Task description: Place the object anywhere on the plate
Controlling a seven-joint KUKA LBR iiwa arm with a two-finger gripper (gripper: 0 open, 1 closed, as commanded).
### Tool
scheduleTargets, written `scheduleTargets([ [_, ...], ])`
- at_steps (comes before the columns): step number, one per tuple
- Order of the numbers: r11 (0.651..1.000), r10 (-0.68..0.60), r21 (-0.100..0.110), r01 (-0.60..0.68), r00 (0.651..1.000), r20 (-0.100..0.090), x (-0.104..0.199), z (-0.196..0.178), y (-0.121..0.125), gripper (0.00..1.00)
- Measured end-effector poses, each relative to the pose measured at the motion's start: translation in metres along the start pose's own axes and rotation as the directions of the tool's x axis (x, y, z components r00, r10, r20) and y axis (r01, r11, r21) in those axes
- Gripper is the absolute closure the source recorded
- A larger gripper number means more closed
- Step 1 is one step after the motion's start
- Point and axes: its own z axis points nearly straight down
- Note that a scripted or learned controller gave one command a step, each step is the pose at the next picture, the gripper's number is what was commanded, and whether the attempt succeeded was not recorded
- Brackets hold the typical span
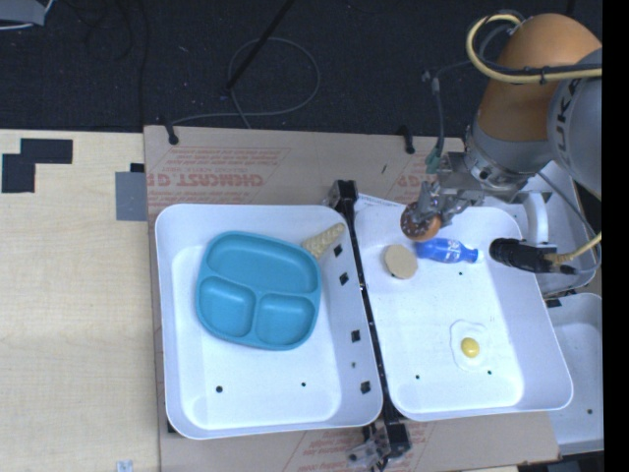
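progress looks early to us: the blue divided plate sits in the left bin with all three compartments bare, so the placing has not been done. the end effector is down at the far edge of the right bin, directly over a small round brown object with a pale patch, perhaps a toy doughnut. we judge this to be the task's thing, but we cannot tell whether it is gripped or merely beneath the tool, nor how the tool is set. what is left, as we read it, is to secure the piece, lift it across the black divider between the bins, and let it go over the plate.

near the doughnut lie a tan disc and a small blue bottle on its side, just beside each other. a toy fried egg rests well apart, toward the near side of the same bin. a cone-like tan piece lies by the plate's far right edge in the left bin.

both bins stand on a cardboard sheet with red printing, laid on a pale wooden bench. behind the bench we see dark carpet with loose cables.
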Motion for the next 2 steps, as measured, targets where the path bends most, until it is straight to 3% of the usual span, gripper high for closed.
scheduleTargets([
  [2,1.000,-0.001,0.000,0.001,1.000,0.000,0.098,-0.008,-0.047,1.00],
])
